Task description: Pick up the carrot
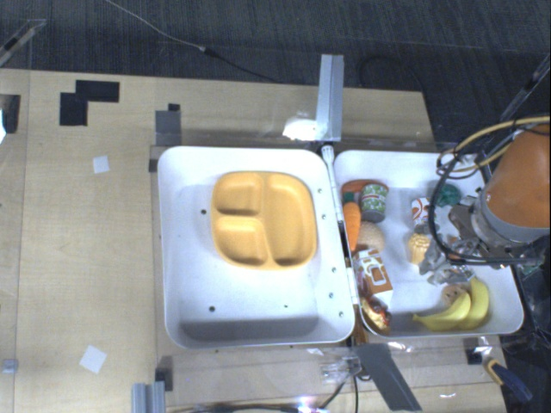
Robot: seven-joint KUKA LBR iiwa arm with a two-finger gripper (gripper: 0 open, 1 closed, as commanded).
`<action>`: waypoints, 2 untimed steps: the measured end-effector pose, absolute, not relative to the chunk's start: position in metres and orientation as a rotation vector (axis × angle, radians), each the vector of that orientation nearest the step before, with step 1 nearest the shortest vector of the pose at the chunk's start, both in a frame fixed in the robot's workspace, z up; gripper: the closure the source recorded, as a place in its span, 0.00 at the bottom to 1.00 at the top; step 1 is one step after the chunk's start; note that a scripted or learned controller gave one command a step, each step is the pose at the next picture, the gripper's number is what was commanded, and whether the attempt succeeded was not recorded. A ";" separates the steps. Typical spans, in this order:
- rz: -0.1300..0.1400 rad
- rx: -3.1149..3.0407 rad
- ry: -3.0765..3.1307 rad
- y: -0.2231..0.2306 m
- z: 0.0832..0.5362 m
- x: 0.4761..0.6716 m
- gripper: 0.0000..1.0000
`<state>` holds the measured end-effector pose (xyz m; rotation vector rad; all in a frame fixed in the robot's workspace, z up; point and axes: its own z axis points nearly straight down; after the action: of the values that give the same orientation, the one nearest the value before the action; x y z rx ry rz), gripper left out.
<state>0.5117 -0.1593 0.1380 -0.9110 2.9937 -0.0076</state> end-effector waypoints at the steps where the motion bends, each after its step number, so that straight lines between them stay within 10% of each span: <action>1: -0.006 -0.396 3.102 -0.104 0.091 0.507 1.00; 2: -0.009 -0.768 3.031 -0.130 0.092 0.503 1.00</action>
<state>0.5032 -0.1299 0.0923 -0.7678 3.0307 -0.0089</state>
